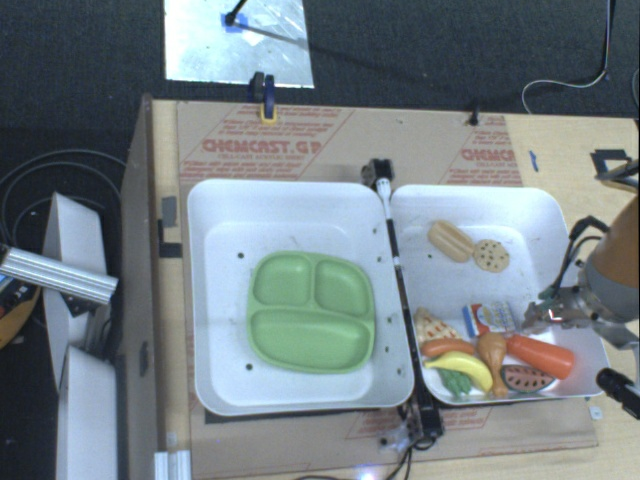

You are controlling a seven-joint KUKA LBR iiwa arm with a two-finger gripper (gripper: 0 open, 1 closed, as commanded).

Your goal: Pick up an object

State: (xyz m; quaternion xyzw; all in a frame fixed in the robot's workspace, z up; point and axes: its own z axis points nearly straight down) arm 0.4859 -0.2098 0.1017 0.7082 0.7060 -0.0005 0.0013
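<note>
The toy food sits in the right bin [540, 208], most of it crowded into the near corner: an orange carrot [541, 356], a chicken drumstick [492, 350], a banana [461, 366], a hot dog [448, 348], a watermelon slice [524, 377], a pizza slice [432, 326] and a small blue and white packet [490, 317]. A bread roll [450, 240] and a cookie [490, 256] lie apart near the far wall. The gripper [556, 313] hangs at the bin's right rim, just above the carrot; I cannot tell how its jaws stand. The left bin [215, 298] holds a green 3-compartment plate [311, 311].
</note>
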